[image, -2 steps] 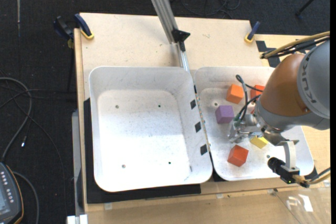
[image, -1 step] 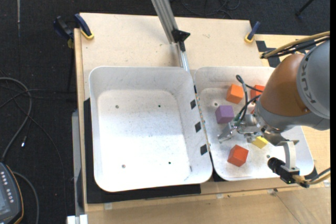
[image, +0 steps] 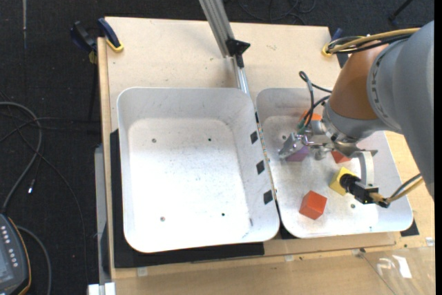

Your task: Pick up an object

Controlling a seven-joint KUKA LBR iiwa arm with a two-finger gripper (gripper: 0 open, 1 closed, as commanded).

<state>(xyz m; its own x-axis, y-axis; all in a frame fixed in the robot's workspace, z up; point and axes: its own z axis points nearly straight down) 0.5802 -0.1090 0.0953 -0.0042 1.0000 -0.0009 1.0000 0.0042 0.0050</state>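
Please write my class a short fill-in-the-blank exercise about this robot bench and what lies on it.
The bench bears ____ white bins. The orange cube lies in the bin on the view's ____ side. The object closest to the gripper is ____.
Missing words: two; right; purple.

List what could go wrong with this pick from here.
1. The gripper sits over a small purple object near the right bin's left wall. It may push the object toward that wall instead of gripping it.
2. A red piece and an orange piece lie close under the wrist, so the arm might knock them.
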